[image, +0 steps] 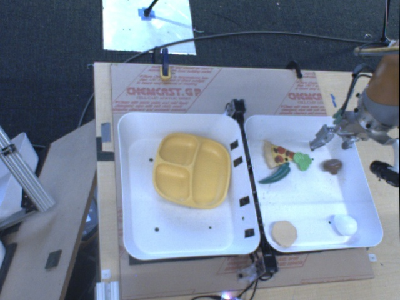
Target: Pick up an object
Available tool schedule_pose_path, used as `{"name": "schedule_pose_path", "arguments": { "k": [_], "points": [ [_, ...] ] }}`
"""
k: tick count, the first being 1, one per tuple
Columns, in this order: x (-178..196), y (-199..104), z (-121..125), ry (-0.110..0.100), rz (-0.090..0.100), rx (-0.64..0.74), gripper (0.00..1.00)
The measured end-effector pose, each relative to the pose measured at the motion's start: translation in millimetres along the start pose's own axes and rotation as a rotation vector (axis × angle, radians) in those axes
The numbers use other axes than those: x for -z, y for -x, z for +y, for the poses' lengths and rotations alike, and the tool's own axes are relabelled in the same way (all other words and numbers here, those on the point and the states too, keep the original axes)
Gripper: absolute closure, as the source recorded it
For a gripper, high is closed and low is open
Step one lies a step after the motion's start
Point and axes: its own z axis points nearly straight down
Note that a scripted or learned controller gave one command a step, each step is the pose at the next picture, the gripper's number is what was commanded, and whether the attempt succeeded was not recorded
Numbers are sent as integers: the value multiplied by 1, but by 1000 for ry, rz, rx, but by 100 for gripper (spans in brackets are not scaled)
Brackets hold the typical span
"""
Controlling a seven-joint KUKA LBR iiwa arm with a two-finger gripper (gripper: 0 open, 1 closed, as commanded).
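While my gripper [332,136] hangs over the far right part of the right bin [365,200], its fingers look spread and bare, nothing between them. Nearest beneath it lies a small brown rounded piece [332,165], which I judge to be light, hard and apt to roll; I would close across its narrow width from straight above. Left of it, the toy pizza slice [275,153] lies flat, touching a green leafy piece [302,161] and a dark green pepper [275,174]. All three look like stiff, slick plastic, and the slice seems too thin to pinch easily. Near the front wall sit a tan round disc [285,233] and a white ball [344,224], well apart. In the left bin [134,167] rests a yellow divided plate [192,169] with nothing in its compartments.
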Motion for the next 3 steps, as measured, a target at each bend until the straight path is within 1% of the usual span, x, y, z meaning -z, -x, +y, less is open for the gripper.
{"name": "schedule_pose_path", "arguments": {
  "k": [1,2,3],
  "points": [
    [-49,4,9,0,0,1,0],
    [-35,4,11,7,-2,2,100],
    [29,0,11,8,-2,4,100]
  ]
}}
